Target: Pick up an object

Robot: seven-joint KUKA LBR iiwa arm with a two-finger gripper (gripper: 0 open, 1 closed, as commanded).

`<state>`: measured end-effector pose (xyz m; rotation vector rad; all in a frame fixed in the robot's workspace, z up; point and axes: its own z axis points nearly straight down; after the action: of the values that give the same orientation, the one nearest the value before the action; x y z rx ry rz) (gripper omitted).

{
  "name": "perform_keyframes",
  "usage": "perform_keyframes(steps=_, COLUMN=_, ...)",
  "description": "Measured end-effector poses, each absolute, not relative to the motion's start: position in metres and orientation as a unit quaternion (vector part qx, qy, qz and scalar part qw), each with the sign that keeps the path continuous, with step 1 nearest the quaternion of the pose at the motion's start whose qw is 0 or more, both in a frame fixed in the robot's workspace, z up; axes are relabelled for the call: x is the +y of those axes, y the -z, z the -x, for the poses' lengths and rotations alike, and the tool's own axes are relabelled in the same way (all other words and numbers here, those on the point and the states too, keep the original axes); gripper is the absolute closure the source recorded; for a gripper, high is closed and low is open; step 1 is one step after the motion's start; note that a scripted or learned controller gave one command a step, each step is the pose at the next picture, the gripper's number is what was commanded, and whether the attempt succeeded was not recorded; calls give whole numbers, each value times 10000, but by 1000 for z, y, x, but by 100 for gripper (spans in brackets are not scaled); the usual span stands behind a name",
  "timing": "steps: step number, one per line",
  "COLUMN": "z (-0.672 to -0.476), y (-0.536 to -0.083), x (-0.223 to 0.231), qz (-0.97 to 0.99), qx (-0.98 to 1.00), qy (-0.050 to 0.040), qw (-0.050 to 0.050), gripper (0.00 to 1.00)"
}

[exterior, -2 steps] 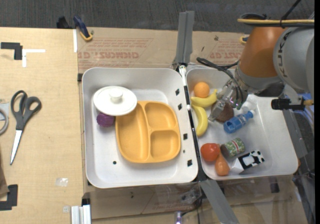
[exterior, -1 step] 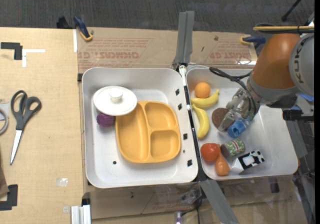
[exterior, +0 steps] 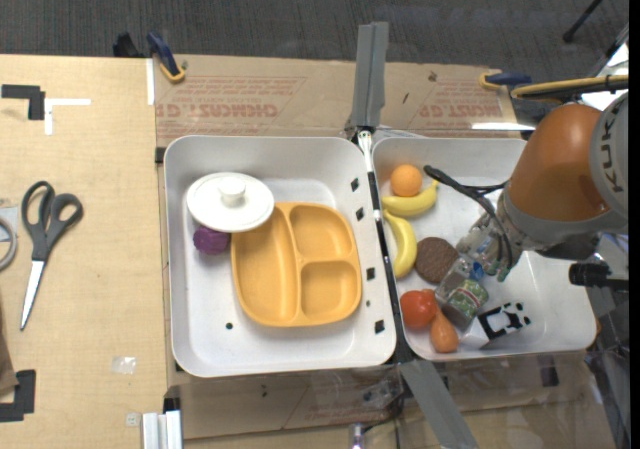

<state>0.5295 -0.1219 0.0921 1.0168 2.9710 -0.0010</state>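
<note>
The gripper (exterior: 466,293) sits low in the right bin (exterior: 560,332), near its front edge. Its tip is a blur of grey and clear parts, so I cannot tell how far open it is or whether anything is caught in it. No object shows clearly as gripped or lifted. Right against the tip on its left lies a tomato (exterior: 418,308), with a small orange piece (exterior: 443,335) just in front of it by the front wall. A brown disc (exterior: 435,259) lies just behind the tomato, near the wrist. A black-and-white tag (exterior: 503,320) lies on the bin floor just to the right of the tip. Farther back along the bin's left wall are two bananas (exterior: 403,242) and an orange (exterior: 405,180) near the back left corner, all well clear of the gripper. The left bin (exterior: 180,317) holds a yellow tray (exterior: 297,264), a white lid (exterior: 230,201) and a purple thing (exterior: 210,240), all apart from the arm. My judgement is that the reach and descent are done and the arm is at the grasp stage, with the tomato or the orange piece the likely target. A secure grip and the lift are not yet shown.
</note>
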Motion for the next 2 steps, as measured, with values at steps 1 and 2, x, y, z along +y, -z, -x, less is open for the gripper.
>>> perform_keyframes(steps=1, z=-623, y=-93, x=-119, qz=-3783, qx=9257, qy=2, qw=22, gripper=0)
perform_keyframes(steps=2, z=-558, y=-92, x=-125, qz=-3621, qx=9321, qy=2, qw=3, gripper=0)
